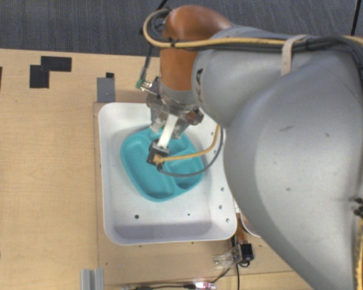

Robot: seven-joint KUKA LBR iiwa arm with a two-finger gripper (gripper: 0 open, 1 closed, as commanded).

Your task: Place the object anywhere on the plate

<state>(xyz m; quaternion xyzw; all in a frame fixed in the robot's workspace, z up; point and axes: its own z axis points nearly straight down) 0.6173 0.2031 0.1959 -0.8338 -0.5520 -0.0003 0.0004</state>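
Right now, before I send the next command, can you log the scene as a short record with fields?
plate: teal, with compartments, lying in the bin
bin: white, shallow, on the wooden bench
gripper: over the plate's far edge
arm: grey, orange band, reaching in from the right

A single fixed camera sat above the bench (42,162) and looked down on it at a slant, tilted enough that a strip of dark grey floor (66,11) ran along the top of the frame, beyond the far side of the gripper (171,127). The gripper hung a little left of the frame's middle, over the white bin (118,222), which the view took in almost whole. Behind the gripper the grey arm (290,150) rose toward the lens. It stood so near that its casing loomed large and covered the right half of the picture. Bare bench stretched from the gripper's open side to the left edge.
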